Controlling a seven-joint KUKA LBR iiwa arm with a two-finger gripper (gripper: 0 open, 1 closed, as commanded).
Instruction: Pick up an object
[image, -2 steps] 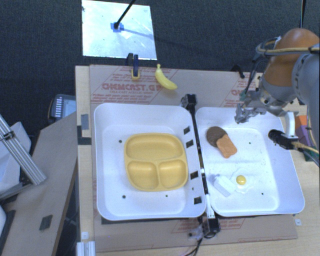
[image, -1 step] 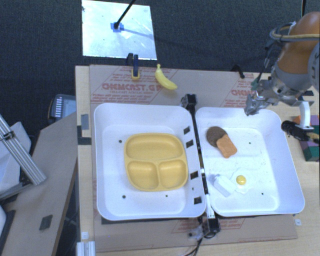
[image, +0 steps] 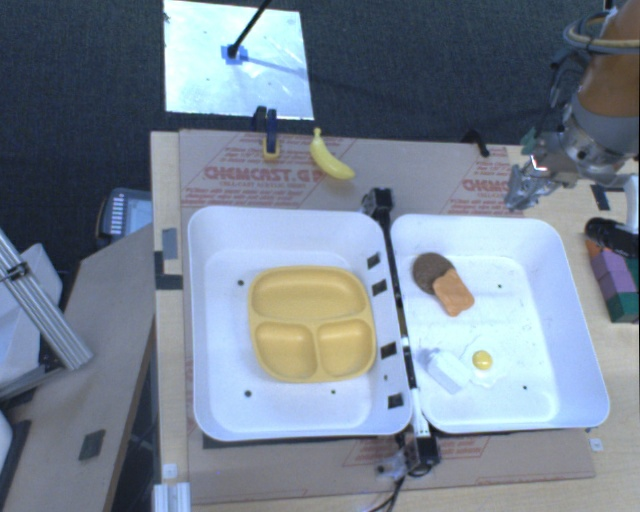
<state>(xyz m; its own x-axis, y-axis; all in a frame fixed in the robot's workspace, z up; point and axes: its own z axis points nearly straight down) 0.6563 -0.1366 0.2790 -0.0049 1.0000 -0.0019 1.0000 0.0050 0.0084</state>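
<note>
Orange block lies in right bin, touching brown disc; gripper hovers beyond the bin's far right corner, holding nothing, finger state indeterminate; block sits down-left of it

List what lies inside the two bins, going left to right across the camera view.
Yellow divided tray → brown round piece → orange block → yellow ball. The white block near the ball is left out, since it overlaps the brown piece and orange block in left-right position.

A divided tray lies in the left bin; a banana lies behind both bins.
</note>
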